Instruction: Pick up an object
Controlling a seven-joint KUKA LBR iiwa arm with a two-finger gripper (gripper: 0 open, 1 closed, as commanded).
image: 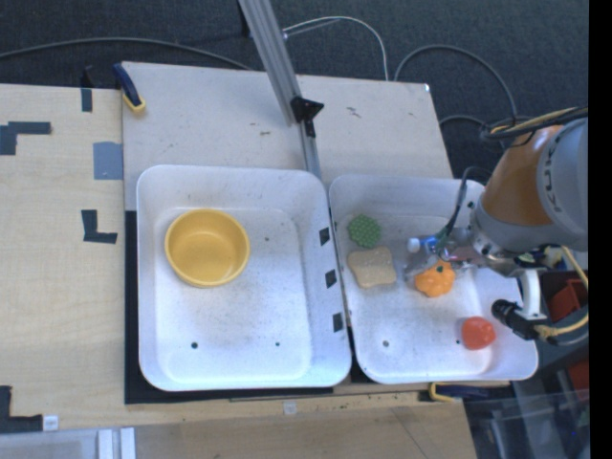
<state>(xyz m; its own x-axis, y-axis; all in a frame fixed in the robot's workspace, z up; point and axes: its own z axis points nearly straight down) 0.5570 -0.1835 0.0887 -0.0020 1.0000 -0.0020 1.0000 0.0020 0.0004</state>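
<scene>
On the bench, two shallow white bins are seen side by side: the left bin [153, 256] and the right bin [402, 357]. A yellow bowl [207, 247] is found upright in the left bin, toward its left side and well apart from everything else.

Four loose items are noted in the right bin. A green round textured object [363, 229] lies near the bin's upper left, and a tan sponge-like block [372, 267] lies just below it, close beside but with contact not determinable. An orange object [436, 280] sits near the middle of the bin, to the right of the tan block. A red object [478, 333] lies near the bin's lower right corner, apart from the orange one.

The grey arm [564, 180], with its orange band [516, 185], is observed reaching in from the right side over the right bin. The gripper [429, 252] is positioned low in the bin, directly above and against the upper edge of the orange object. Small blue and metallic parts are visible at the gripper tip. Whether the fingers are spread or closed cannot be told, and no object can be confirmed between them.

A slanted metal pole [273, 41] is seen crossing the upper bench, and cables [382, 41] are laid on the dark floor beyond.
</scene>
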